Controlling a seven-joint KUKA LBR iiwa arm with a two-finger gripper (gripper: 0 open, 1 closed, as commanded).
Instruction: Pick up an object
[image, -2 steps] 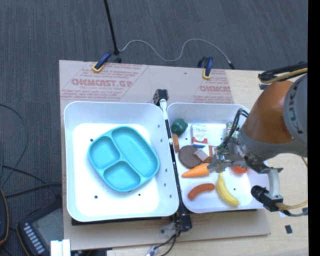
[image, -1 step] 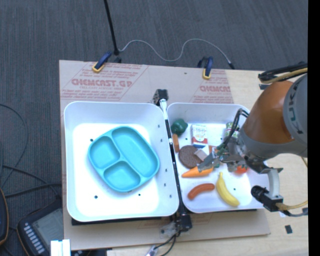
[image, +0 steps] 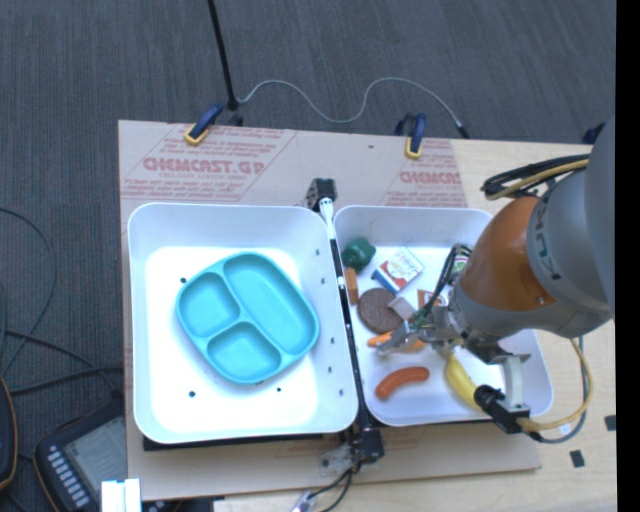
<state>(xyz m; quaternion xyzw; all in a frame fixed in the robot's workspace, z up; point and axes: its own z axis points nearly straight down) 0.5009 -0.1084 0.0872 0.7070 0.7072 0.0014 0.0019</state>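
The right bin (image: 520, 385) holds several toy foods. A green piece (image: 358, 251) and a white, blue and red carton (image: 400, 268) lie at its far side, with a thin orange carrot (image: 352, 286) along the left wall. A brown round patty (image: 377, 308) sits mid-left. A red-orange sausage (image: 402, 381) and a yellow banana (image: 458, 381) lie near the front. My gripper (image: 408, 337) is low in this bin, just right of the patty and above the sausage, beside a small orange piece (image: 379, 340). The arm's orange band (image: 500, 270) covers the bin's right part.
The left bin (image: 165, 400) holds a blue three-compartment plate (image: 247, 316). A metal divider (image: 340, 330) runs between the two bins. Cables loop off the arm at the right bin's front right corner (image: 545, 425). Clamps (image: 205, 123) hold the board's far edge.
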